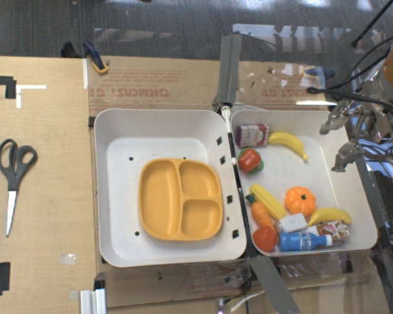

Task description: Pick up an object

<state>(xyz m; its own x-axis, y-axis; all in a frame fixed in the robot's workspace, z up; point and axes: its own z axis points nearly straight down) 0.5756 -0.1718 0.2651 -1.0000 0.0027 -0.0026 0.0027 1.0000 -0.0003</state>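
Two shallow white bins side by side on the bench. Left bin [111, 195] carries a yellow divided plate [181, 199] w/ three compartments, sitting about mid-floor, a bit toward the bin's right wall. Right bin [321, 175] carries the toy food. Far-left corner of it: small pink-label packet [252, 135], and just beside that, toward the far edge centre, a banana [289, 142] lying at a slant. Along the left wall below the packet: red pepper w/ green top [249, 161]. Mid-floor: corn cob [268, 201] lying diagonal, w/ an orange pumpkin [300, 200] just to its right, apart from it. Near-left corner: carrot [261, 214] against the corn's lower end, and a red tomato [264, 239] right at the near edge. Along the near edge: blue bottle w/ white cap [305, 242] lying on its side, a white block [293, 224] touching it from above, a small printed box [333, 229] at its right end. Second banana [329, 216] lies over that box, toward the near-right corner. Gripper [344, 139] hangs over the right bin's far-right rim, cables trailing off to the right; nothing between its fingers, but can't tell if they're spread or closed – too dark and cluttered there. Off the bins, on the bench's left side: scissors [13, 169], handles toward the far edge, blades toward the near edge.
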